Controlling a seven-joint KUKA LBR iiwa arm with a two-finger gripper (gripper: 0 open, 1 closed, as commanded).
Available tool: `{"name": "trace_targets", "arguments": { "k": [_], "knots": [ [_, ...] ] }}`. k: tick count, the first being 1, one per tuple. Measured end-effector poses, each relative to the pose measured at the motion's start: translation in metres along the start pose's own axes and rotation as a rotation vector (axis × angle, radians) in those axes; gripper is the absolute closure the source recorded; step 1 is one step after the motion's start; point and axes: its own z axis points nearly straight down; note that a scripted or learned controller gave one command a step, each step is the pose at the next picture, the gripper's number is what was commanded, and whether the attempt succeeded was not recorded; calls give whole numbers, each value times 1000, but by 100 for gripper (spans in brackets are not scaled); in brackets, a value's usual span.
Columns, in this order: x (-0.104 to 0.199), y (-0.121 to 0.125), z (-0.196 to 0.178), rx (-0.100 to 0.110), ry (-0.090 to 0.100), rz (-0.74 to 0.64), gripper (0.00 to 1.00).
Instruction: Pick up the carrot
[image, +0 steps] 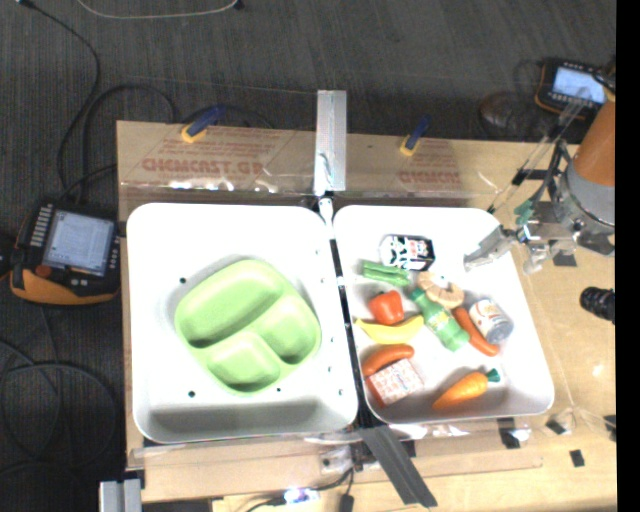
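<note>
Carrot (463, 389) lies at five o'clock in my right bin (535, 385), untouched. My end effector (492, 247) hangs spread and empty at one o'clock, well apart; descent and grasp remain.

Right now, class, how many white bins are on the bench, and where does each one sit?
2. The left bin holds a green divided tray. The right bin beside it holds the toy food, including the carrot near its front edge. None appears hidden.
</note>
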Motion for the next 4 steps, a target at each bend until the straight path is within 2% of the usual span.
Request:
{"name": "trace_targets", "arguments": {
  "k": [1, 2, 3, 4],
  "knots": [
    [15, -57, -32, 0, 0, 22, 0],
    [20, -70, 60, 2, 0, 234, 0],
    [1, -71, 154, 4, 1, 423, 0],
    [-2, -68, 180, -7, 1, 278, 0]
  ]
}}
